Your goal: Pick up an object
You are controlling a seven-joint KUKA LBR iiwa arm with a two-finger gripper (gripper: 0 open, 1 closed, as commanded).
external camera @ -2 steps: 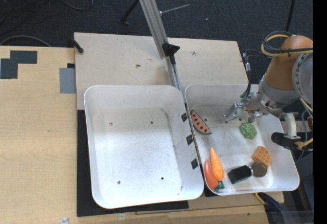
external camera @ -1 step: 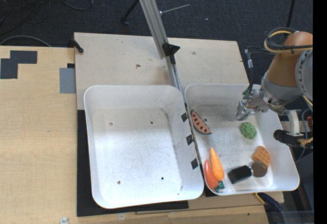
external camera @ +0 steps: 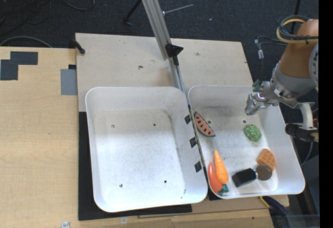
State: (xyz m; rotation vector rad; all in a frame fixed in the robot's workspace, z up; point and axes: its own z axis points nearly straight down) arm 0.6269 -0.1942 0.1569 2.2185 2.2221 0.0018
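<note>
My gripper (external camera: pixel 253 103) hangs over the upper right part of the right bin (external camera: pixel 229 98), on the grey arm with its orange band coming in from the right. Below it lies a green bumpy ball (external camera: pixel 253 133). A watermelon slice (external camera: pixel 204 124) rests near the bin's left wall. At the front of the bin an orange carrot (external camera: pixel 220 167) lies on a red piece, next to a black block (external camera: pixel 243 176), a brown cylinder (external camera: pixel 264 172) and a waffle-textured orange piece (external camera: pixel 266 157). Nothing shows between the fingers.
The left bin (external camera: pixel 109 102) sits beside the right one, split from it by a divider with black clips. A slanted metal rail (external camera: pixel 156 19) rises behind the bins. Cables hang at the arm on the right edge.
</note>
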